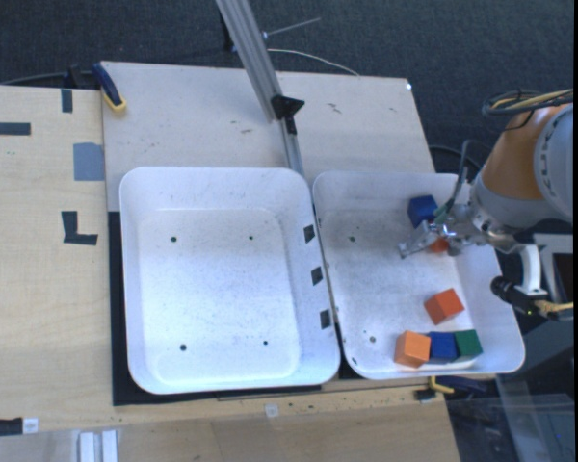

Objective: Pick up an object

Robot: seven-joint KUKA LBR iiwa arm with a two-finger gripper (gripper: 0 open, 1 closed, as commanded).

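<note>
Tool hung low in the right bin, its opening impossible to tell. Blue cube sat just at its 12 o'clock; descending squarely over it seemed wise.

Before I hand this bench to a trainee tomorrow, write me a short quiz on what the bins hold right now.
1. True or false: the end effector hangs over the left bin.
2. Which block lies nearest the end effector? A) blue block B) green block C) orange block
3. Fill in: the row at the right bin's near edge runs orange, blue, ____.

Key: 1 false; 2 A; 3 green.
</note>
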